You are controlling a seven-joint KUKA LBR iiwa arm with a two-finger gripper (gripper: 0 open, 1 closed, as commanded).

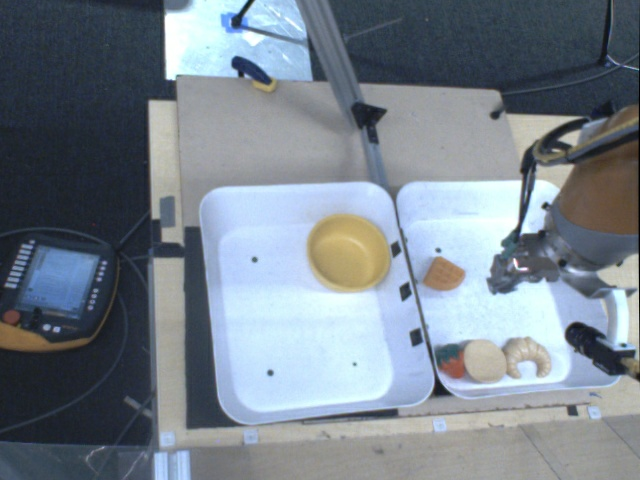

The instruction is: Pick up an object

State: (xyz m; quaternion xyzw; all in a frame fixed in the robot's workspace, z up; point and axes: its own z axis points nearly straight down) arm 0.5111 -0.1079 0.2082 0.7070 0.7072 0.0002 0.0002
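Two white bins are sitting side by side: the left bin (pixel 240 368) is holding a yellow bowl (pixel 348 252); the right bin (pixel 460 203) is holding an orange wedge (pixel 444 274), a red-and-green piece (pixel 451 359), a round bun (pixel 484 361) and a croissant (pixel 528 356). I am hovering my gripper (pixel 510 271) just right of the wedge, gripping nothing.

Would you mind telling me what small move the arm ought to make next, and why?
Probably shift the gripper toward the orange wedge and then lower it. The gripper hangs over bare floor of the right bin, the wedge lies apart from the other items, and the croissant sits crowded against the round bun.
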